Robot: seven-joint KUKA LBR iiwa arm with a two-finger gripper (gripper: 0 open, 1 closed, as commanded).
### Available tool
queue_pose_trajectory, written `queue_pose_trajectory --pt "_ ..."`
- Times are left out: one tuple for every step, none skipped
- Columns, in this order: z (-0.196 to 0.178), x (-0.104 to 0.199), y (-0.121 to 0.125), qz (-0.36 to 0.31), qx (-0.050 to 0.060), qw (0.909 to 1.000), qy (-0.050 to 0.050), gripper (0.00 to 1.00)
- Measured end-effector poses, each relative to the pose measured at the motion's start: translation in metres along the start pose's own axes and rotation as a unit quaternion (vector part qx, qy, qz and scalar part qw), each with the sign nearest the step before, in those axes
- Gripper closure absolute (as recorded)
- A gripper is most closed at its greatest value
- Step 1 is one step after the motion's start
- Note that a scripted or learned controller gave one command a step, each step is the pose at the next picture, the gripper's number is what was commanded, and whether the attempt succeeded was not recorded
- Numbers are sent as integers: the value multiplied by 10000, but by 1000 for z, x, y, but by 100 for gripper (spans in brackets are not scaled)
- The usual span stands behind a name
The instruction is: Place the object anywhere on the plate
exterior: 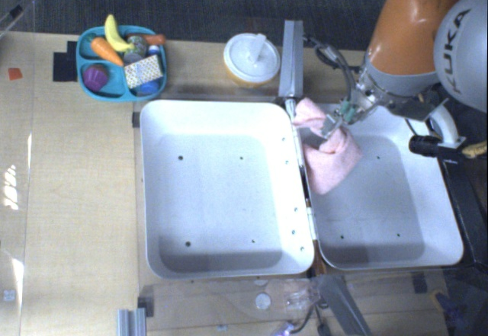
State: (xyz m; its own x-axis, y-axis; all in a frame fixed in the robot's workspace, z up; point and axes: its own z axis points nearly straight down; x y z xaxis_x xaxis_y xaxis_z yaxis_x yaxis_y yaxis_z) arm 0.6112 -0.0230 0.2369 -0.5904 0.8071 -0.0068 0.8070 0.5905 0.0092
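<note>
Camera view: taking the right bin [396,243] as the landmark, the pink cloth [329,155] lies at its upper left corner, draped partly over the rim it shares with the left bin [213,190] and partly on the right bin's floor. The gripper [335,123] comes down onto the upper part of the cloth, just inside that same corner; the fabric bunches up around its tip and seems lifted a little there, which suggests the fingers are pinched on a fold, though the contact itself is too small to read with certainty. The arm [415,30], grey with its orange band, leans in over the right bin's far edge.

Beyond the right bin's far left corner, on the bench, stands a round white and yellow plate-like dish [252,59]; further left of it sits a blue divided tray [122,62] carrying toy food. Which of these the task means by the plate is not certain; the round dish looks the likelier one.

My judgement is that the step in hand is the grasp and first lift, so the task is at an early stage. The next move calls for raising the cloth clear of the shared rim without it snagging or slipping loose, then carrying it out past the bin's far left corner to the dish and releasing it there.
</note>
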Motion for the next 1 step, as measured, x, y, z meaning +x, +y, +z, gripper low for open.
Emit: queue_pose_trajectory --pt "-3 45 24 -2003 -5 9797 8 100"
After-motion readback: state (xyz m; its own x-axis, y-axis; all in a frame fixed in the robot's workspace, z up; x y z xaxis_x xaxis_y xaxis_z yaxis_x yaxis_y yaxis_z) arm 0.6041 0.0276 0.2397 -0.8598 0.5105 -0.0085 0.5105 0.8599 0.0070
